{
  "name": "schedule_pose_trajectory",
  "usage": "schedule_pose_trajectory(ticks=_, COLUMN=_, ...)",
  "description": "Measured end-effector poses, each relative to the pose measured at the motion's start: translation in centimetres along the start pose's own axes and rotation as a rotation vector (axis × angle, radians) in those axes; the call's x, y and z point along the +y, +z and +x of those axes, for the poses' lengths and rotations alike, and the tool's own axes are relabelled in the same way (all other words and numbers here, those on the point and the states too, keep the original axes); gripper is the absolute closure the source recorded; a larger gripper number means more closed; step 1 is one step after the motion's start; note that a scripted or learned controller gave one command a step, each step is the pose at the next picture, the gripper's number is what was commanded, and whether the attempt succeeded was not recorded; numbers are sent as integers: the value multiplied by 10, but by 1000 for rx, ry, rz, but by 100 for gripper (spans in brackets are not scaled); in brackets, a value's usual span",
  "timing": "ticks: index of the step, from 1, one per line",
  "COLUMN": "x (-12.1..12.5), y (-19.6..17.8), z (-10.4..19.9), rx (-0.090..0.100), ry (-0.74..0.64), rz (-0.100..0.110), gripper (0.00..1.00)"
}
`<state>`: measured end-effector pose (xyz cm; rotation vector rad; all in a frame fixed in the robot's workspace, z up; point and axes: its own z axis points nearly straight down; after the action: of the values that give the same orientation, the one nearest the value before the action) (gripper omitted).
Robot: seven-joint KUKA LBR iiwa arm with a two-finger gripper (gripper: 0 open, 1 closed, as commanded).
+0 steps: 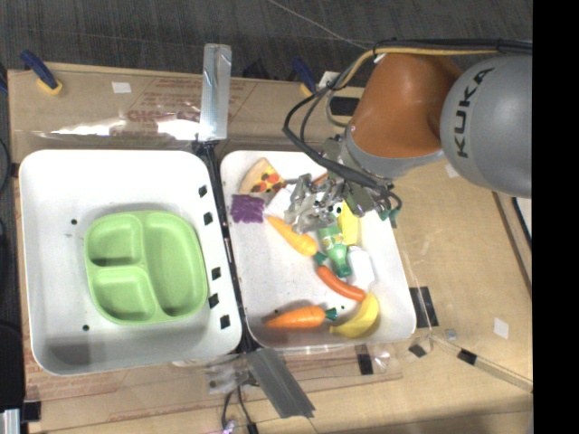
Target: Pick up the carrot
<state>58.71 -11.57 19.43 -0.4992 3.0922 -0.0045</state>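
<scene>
Two white bins (54,242); three carrots (295,316), one banana (362,316).

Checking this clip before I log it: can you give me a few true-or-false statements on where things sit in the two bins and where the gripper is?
1. The green divided plate lies in the left bin. True.
2. The pizza slice lies on the green divided plate. False: it lies in the right bin, near its far left corner.
3. The gripper hangs over the right bin. True.
4. The banana lies near the right bin's front right corner. True.
5. The large carrot rests beside the purple item. False: it lies along the front wall, beside the banana.
</scene>
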Motion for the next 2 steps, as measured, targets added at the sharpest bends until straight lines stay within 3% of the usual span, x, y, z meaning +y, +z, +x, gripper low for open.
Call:
schedule_pose_trajectory(ticks=1, x=2, y=-84, z=87, rx=4, ry=-251, rz=0, gripper=100)
schedule_pose_trajectory(ticks=2, x=-34, y=-78, z=101, rx=4, ry=-525, rz=-3, gripper=100)
